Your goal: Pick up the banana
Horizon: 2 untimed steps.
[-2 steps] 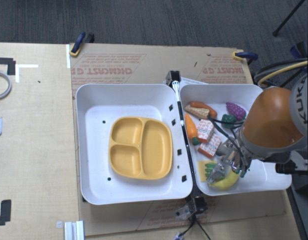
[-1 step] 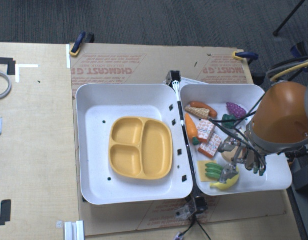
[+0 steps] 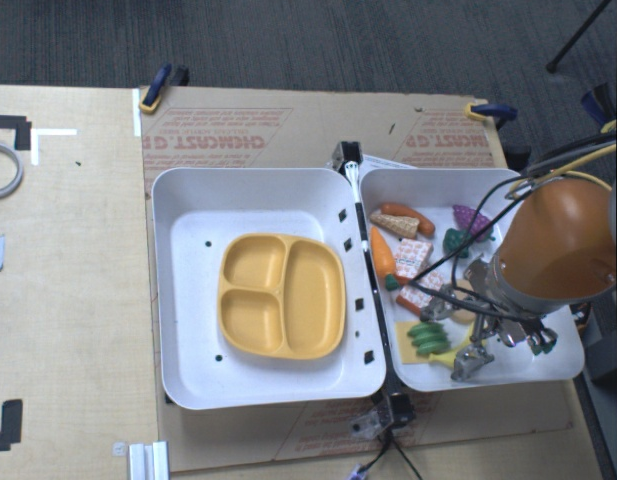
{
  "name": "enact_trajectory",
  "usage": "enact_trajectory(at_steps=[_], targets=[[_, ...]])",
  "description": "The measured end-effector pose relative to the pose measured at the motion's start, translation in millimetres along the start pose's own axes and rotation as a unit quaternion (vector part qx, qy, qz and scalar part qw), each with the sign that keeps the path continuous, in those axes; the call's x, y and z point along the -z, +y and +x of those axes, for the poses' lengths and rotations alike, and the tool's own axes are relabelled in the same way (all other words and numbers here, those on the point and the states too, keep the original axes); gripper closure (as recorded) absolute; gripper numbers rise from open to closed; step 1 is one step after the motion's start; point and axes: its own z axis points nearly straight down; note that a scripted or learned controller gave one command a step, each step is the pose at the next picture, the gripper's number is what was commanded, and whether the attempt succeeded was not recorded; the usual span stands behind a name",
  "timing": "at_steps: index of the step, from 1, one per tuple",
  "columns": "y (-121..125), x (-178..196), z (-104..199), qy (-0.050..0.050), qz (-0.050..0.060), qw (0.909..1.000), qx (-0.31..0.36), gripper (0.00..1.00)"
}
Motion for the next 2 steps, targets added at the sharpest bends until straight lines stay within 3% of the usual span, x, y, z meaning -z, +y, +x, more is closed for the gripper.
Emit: enact_trajectory(at_steps=[1, 2], targets=[[-1, 11, -2, -0.002, 0.001, 1.0000, -0.003, 1.00], [77, 100, -48, -0.002, 0.000, 0.9987, 0.051, 1.00]])
